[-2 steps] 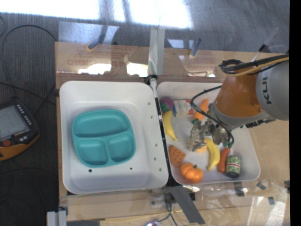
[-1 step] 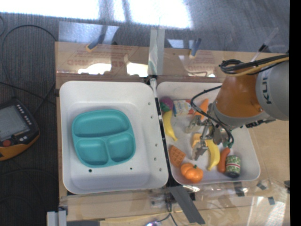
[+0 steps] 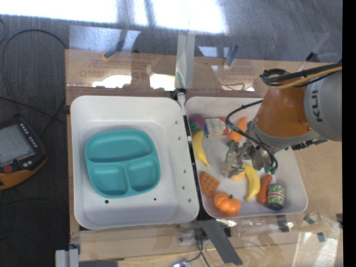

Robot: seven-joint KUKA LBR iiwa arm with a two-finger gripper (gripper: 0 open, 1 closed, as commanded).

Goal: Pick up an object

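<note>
Closest to the lens, at the bottom of the right bin (image 3: 297, 204), sits a small orange pumpkin (image 3: 227, 203), with a waffle-like brown piece (image 3: 209, 183) just above and left of it. To the right along that bottom edge stands a small green can (image 3: 276, 196), touching a reddish carrot-like piece (image 3: 265, 186), and beside those lies a yellow banana (image 3: 253, 182). A second banana (image 3: 199, 147) lies near the bin's left wall, under a purple and green item (image 3: 195, 123) and a small white packet (image 3: 215, 127).

The gripper (image 3: 236, 163) hangs low in the middle of this right bin, its metal fingers pointing down and to the left, over an orange piece next to the banana. I cannot tell from here how far apart the fingers are, or whether anything is caught between them. The grey arm with its orange band (image 3: 283, 115) reaches in from the right side of the frame.

In the left bin (image 3: 83, 204) rests a teal divided plate (image 3: 122, 162).
</note>
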